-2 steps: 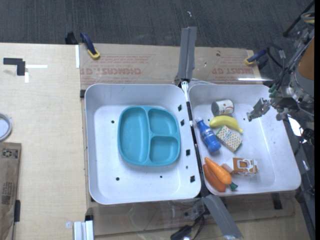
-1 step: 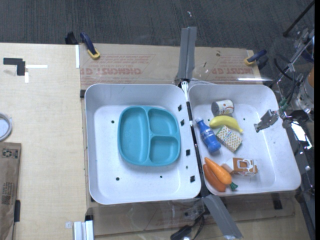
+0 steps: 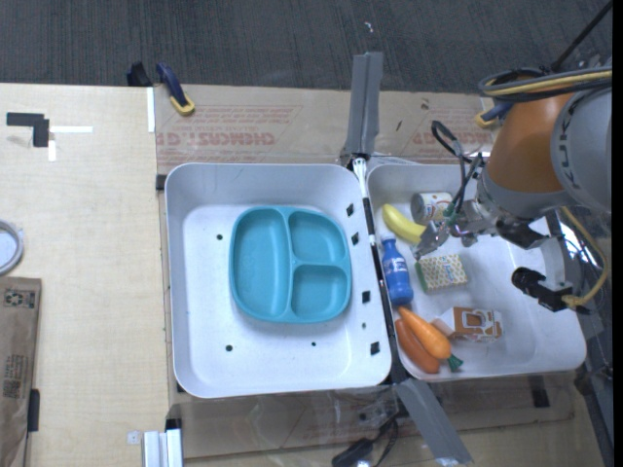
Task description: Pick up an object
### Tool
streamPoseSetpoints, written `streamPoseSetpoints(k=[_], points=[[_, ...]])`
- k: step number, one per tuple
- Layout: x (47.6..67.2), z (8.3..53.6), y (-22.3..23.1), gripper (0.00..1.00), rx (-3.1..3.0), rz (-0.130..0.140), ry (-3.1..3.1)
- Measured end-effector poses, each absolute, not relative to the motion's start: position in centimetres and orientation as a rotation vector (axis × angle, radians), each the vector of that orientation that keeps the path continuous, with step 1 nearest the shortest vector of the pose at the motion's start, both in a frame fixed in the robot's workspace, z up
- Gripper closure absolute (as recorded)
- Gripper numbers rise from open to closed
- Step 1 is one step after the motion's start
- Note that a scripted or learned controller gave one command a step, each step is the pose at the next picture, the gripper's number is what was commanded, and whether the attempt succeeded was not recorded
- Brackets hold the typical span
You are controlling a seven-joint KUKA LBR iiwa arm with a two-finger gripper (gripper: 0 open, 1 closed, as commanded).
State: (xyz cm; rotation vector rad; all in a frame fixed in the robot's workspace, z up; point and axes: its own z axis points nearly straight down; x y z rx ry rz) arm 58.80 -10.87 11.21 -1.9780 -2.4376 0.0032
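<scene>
The end effector point(image 3: 435, 238) sits low in the right bin point(image 3: 545, 343), reached in from the right on the grey arm point(image 3: 545, 154) with its orange band. Its aperture cannot be determined from this view (the tips are small and merge with the clutter beneath them), and no object is visibly between them.

Candidate objects, located relative to the end effector:

- Banana point(image 3: 401, 223): just beside it, on the side away from the arm.
- Small can point(image 3: 429, 205): just beyond it, toward the far wall of the bin.
- Speckled sponge block point(image 3: 441, 271): directly on its near side, close to or touching the tips.
- Blue bottle point(image 3: 395, 271): near, lying along the divider between the bins.
- Carrots point(image 3: 422, 341) and small carton point(image 3: 477, 324): further toward the near wall.

Failure risks from this position:

1. Crowding. Banana, can and sponge block all lie close around the tips. A closing motion can catch two objects at once, or pinch an edge only, and the object slips out on the lift.
2. Rounded surfaces. The banana and the can are likely to roll or squirt sideways under off-centre contact.
3. Displacement. A descent onto an object, not around it, pushes it against the divider.
4. Empty closure (no object is confirmed between the tips).

The left bin point(image 3: 195, 290) holds a teal divided plate point(image 3: 290, 264), well apart from the end effector.
</scene>
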Motion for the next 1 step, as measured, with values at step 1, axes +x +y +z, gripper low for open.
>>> streamPoseSetpoints(k=[1], points=[[55.26,9.83,-12.95,0.00,-2.065,-0.002,-2.370]])
